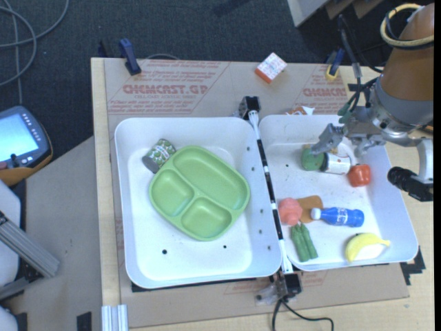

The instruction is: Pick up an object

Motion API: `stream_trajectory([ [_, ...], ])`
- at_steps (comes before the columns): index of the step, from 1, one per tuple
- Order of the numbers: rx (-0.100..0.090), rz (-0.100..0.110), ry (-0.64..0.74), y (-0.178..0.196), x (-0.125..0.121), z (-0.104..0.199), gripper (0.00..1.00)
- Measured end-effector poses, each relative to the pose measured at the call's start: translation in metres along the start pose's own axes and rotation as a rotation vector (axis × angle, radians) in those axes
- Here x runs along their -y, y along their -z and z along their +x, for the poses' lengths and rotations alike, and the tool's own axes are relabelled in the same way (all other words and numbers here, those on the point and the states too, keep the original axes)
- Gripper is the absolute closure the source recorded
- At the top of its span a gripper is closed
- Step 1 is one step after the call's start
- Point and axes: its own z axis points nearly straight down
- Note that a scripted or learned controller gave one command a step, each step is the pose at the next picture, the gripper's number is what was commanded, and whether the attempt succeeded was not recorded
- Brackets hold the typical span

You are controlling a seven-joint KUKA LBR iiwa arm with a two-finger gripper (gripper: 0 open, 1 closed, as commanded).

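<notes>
Gripper [329, 142] is hovering with fingers spread, holding nothing, directly above the green toy [312, 159] in the right bin [394, 205]; toy is looking light, rigid, smooth, likely slippery, so pinching its rounded middle seems best.

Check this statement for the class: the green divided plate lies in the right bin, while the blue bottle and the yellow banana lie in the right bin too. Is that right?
One detail is wrong. In the camera view the green divided plate lies in the left bin, not the right one. The rest stands: the blue bottle and the yellow banana lie in the right bin.
</notes>
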Motion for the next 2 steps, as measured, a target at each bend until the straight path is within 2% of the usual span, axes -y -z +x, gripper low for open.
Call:
stream_trajectory([
  [1, -0.001, 0.012, -0.002, -0.117, -0.015, -0.018, 0.00],
  [2, -0.001, 0.002, -0.001, -0.153, -0.057, -0.042, 0.00],
])
